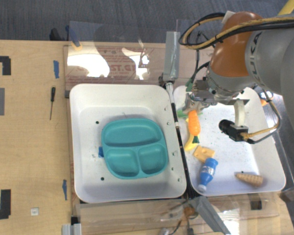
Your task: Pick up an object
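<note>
Right now the gripper is hovering in the right bin; cannot tell its state. Orange carrot toy is lying just below it, near the bin wall. Probably best descending straight, centring across the carrot's narrow width, avoiding the cheese wedge.

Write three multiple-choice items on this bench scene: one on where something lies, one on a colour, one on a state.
1. Where does the teal tray lie?
A. in the left bin
B. in the right bin
C. on the wooden bench top

2. What colour is the carrot?
A. purple
B. orange
C. white

3. How does the blue bottle rest?
A. upright on its base
B. lying on its side
C. stacked on the tray

Answers: 1 A, the tray sits in the middle of the left bin. 2 B, the carrot by the right bin's left wall is orange. 3 B, the bottle lies lengthwise on the bin floor, below the cheese wedge.
</note>
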`<act>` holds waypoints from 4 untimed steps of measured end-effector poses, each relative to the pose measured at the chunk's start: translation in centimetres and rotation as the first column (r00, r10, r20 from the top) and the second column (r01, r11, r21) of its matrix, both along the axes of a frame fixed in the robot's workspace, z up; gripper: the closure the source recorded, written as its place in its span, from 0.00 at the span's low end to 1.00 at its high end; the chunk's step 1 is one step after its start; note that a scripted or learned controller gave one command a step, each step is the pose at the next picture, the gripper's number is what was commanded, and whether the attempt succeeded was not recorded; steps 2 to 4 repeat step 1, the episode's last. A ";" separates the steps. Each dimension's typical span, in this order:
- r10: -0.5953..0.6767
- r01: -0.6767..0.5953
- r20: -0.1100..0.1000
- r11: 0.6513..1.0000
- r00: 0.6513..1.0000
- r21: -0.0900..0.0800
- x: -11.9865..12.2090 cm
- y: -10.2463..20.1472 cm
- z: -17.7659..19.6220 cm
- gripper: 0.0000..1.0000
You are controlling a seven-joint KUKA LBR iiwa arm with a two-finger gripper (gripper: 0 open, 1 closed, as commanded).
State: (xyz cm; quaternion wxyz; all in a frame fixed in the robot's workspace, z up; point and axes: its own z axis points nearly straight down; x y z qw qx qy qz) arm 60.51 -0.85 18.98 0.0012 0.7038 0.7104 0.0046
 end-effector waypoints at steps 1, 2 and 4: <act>-0.002 0.002 -0.002 1.000 1.000 -0.002 0.0 -0.2 0.8 1.00; -0.002 0.002 -0.002 1.000 1.000 -0.002 0.0 -0.2 0.8 1.00; -0.002 0.002 -0.002 1.000 1.000 -0.002 0.0 -0.2 0.8 1.00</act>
